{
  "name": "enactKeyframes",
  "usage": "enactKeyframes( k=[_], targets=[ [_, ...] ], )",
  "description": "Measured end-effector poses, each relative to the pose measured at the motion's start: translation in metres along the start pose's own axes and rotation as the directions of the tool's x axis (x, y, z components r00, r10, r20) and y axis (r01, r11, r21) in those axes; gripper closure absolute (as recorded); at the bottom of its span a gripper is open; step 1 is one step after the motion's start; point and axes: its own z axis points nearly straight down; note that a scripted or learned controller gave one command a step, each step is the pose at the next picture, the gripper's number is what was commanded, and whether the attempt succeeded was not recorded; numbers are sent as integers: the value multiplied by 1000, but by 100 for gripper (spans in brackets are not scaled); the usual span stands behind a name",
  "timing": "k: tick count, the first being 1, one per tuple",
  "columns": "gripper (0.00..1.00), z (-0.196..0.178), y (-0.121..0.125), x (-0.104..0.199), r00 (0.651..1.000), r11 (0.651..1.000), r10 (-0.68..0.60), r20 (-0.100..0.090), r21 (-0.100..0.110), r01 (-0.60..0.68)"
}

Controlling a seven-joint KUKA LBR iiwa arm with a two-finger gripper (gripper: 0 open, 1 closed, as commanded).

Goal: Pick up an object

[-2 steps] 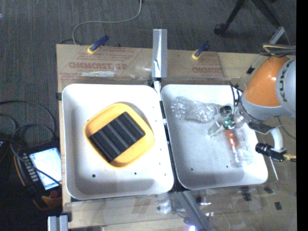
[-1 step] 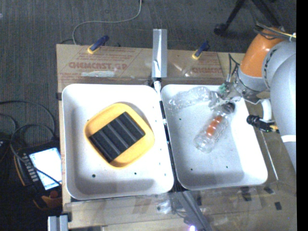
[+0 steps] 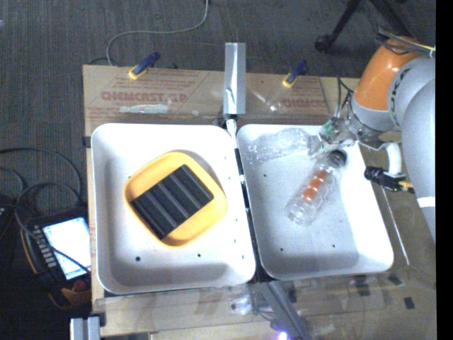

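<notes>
At the right bin's (image 3: 368,261) far right corner we find the gripper (image 3: 333,142) poised by the cap end of the clear plastic bottle with orange contents (image 3: 311,192), grip state indeterminate, bottle lying mid-bin unlifted, so we judge pickup pending.

We see the bench (image 3: 177,98) topped with a brown board printed with red lettering, and two blue-handled clamps (image 3: 144,64) gripping its far edge, one toward the left corner, the other (image 3: 295,71) toward the right. A metal strip (image 3: 234,83) stands upright at the middle of that far edge. On the dark carpet (image 3: 56,20), a thin cable (image 3: 163,30) loops beyond the bench, and a lit tablet (image 3: 67,243) lies off the left edge.
</notes>
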Motion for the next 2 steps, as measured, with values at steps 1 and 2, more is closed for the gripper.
enactKeyframes(
  k=[1,2],
  targets=[
    [0,0,0,1,1000,1000,-1,-3,2,1],
    [100,-10,1,1,1000,1000,-2,3,0,2]
  ],
)
